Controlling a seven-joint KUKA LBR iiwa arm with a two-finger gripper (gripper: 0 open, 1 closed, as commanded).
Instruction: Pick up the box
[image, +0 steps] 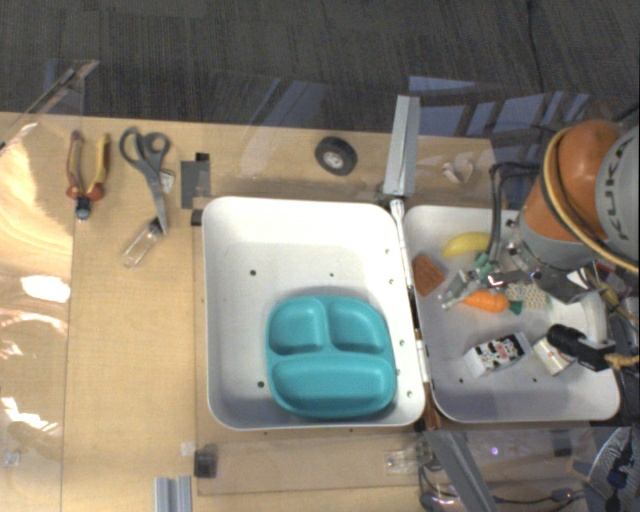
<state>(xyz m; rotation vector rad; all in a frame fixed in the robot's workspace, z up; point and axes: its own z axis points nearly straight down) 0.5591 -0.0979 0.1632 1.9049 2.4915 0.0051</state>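
Counter (120, 330) of pale wood carries two shallow white bins; the left bin (230, 300) holds a teal divided plastic tray (330, 357). My grey, orange-banded arm (585, 190) leans over the right bin (530, 400), my hand (470, 285) low among clutter, grip impossible to tell. Small white printed box (499, 351) lies just beside it. Risk, I judge: snagging the orange carrot-shaped toy (487, 302) instead.

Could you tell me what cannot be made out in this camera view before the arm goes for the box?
- Hand: too small and cluttered to tell its state.
- Box: print too small to read.
- Right bin: far corner hidden by the arm.
- Small items by the carrot: blurred, not identifiable.
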